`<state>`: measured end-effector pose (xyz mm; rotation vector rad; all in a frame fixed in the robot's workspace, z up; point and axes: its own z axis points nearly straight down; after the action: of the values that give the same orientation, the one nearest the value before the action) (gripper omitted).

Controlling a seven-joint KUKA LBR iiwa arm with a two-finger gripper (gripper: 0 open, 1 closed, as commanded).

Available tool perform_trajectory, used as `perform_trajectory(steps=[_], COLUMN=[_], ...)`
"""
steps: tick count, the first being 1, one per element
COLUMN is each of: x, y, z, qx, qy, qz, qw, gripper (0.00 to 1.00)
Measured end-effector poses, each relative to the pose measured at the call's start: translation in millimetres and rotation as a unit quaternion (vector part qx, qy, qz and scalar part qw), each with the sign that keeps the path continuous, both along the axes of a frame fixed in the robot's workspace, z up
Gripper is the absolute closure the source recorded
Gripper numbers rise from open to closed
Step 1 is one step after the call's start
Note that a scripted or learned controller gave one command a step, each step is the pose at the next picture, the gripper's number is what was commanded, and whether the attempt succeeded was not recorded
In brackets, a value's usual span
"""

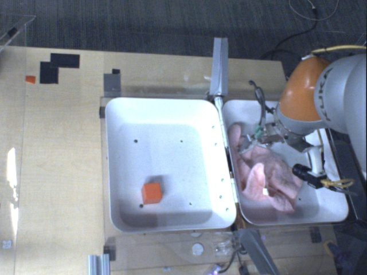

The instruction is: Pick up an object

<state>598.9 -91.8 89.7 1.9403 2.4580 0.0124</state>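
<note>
I see my pincer low in the right bin, at the pink cloth's upper edge; I cannot tell its state. An orange block sits alone in the left bin.

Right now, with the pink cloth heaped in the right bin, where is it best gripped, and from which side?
Probably from straight above, pinching a raised fold of the pink cloth near the heap's middle. It lies crumpled in the right bin, so ridges stand proud, while its edges sit close to the bin wall. The gripper is over its upper end.
</note>
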Motion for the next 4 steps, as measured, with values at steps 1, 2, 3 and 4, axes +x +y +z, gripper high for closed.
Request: perform_trajectory(steps=[1, 2, 3, 4], x=[5, -35, -61, -3], y=[0, -23, -51, -88], z=[15, 3, 40, 47], qx=[-0.0012, -0.0025, -0.0013, -0.0032], qy=[-0.007, -0.005, 0.001, 0.001], qz=[0.002, 0.066, 0.026, 0.163], qw=[1.0000, 0.9978, 0.9997, 0.9867], gripper=[1.00, 1.00, 1.00, 1.00])
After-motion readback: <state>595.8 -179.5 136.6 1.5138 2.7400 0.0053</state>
